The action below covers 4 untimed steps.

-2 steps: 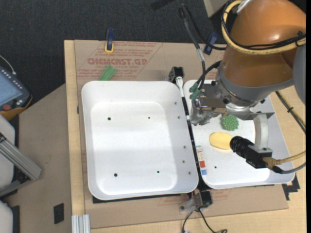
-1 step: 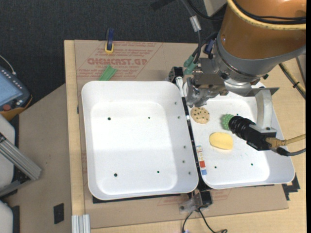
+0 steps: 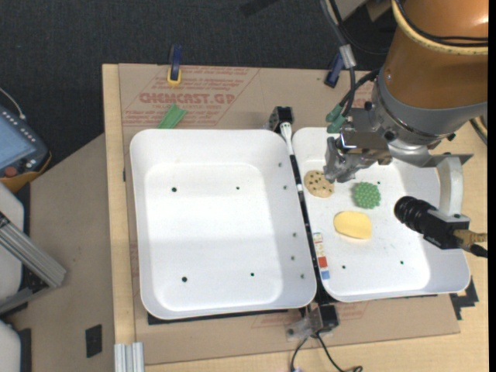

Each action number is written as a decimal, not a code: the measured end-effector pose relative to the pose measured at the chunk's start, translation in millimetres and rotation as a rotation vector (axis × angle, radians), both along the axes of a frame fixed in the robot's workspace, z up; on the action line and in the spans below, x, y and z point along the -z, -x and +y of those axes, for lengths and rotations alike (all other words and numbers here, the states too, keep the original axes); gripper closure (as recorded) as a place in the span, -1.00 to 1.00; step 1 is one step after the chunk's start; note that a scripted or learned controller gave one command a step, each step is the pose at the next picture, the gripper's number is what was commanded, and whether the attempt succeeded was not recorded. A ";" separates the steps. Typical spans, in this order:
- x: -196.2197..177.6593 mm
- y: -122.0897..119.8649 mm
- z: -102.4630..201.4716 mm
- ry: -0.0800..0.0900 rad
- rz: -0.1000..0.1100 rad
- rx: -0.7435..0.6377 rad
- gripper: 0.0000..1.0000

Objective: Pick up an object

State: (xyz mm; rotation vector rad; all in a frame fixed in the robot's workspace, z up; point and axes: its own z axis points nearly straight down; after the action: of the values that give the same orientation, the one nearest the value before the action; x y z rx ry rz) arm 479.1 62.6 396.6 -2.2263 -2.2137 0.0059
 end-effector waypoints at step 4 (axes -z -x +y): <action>52.0 0.2 3.3 0.000 0.002 -0.003 1.00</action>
State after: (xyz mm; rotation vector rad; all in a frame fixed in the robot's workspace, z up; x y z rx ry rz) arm 478.9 65.9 344.6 -2.2217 -2.2163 0.0075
